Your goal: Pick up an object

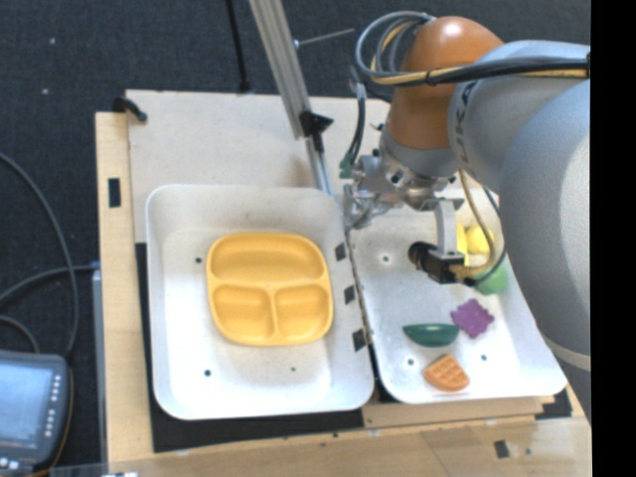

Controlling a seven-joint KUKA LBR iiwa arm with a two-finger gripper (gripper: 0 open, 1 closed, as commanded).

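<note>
Nothing is lifted yet. The purple block (473, 318) lies in the right bin (393, 286). The gripper (360, 210) is well apart from it, up and left. I cannot tell whether it is open or closed. Approach and grasp remain.

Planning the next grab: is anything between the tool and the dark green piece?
Nothing visible. The tool hangs over the upper left corner of the right bin, and only bare floor lies between it and the dark green piece.

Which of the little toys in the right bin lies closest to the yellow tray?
The dark green one, left of the purple piece, above the orange one.
</note>
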